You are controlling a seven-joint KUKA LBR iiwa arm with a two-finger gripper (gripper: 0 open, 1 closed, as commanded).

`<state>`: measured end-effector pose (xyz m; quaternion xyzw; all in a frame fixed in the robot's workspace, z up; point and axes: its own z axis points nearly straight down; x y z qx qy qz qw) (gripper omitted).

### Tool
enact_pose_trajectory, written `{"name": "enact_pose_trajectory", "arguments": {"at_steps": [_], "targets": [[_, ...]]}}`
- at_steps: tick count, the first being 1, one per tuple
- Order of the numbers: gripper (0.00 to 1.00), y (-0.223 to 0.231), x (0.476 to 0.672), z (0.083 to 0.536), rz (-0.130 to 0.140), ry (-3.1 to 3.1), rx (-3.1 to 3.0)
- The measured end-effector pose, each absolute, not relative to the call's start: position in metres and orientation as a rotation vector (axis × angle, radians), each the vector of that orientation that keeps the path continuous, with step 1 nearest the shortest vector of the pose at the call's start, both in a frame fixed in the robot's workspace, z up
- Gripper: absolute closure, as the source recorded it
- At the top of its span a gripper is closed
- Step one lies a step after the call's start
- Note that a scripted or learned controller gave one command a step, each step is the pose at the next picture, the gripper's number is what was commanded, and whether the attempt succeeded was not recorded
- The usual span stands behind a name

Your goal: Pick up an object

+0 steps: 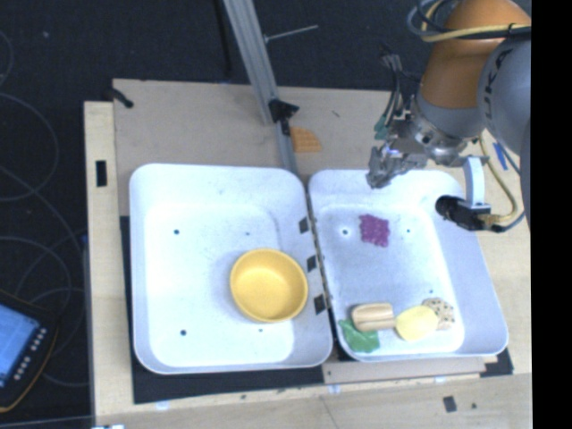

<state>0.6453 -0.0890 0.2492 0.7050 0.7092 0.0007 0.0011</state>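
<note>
My gripper [382,170] hangs over the far edge of the right bin [465,266], up and slightly right of a purple object [374,231] that lies on the bin floor. Along the bin's near edge lie a tan cylinder [372,315], a yellow lump [415,323], a speckled beige piece [439,310] and a green piece [357,336]. A yellow bowl [268,284] sits in the left bin [179,239]. Nothing shows between the gripper's tips.
A grey metal post [255,56] slants up from the bench behind the bins. A small orange tag [305,139] lies on the bench by its base. A black cable end [458,211] hangs over the right bin's far right corner.
</note>
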Motion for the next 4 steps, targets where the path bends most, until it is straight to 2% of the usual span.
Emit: {"name": "enact_pose_trajectory", "arguments": {"at_steps": [2,3,4], "targets": [[1.00,-0.002,0.663,0.249,0.002,2.227,2.214],[1.00,0.051,0.678,0.255,0.004,2.229,2.213],[0.00,0.047,0.677,0.255,-0.001,2.224,2.217]]}}
